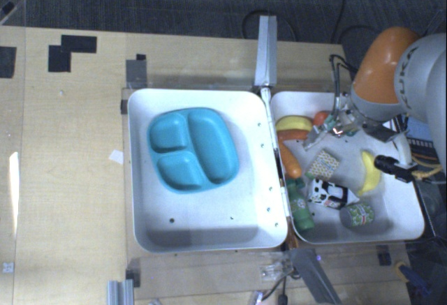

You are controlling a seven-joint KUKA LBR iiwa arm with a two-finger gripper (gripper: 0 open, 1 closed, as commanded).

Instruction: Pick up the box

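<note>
The grey arm [419, 80] reaches over the right bin [408, 223], its gripper [334, 128] hanging near the bin's far edge among scattered items; whether its jaws are apart or together cannot be told. The patterned box [323, 164] lies tilted near the middle of that bin, just nearer than the gripper. A blue divided tray [193, 149] sits in the left bin [209, 230].

Around the box [323, 163], a carrot [290, 159], cow-print toy [328, 193] and banana [370, 172] crowd close.
</note>
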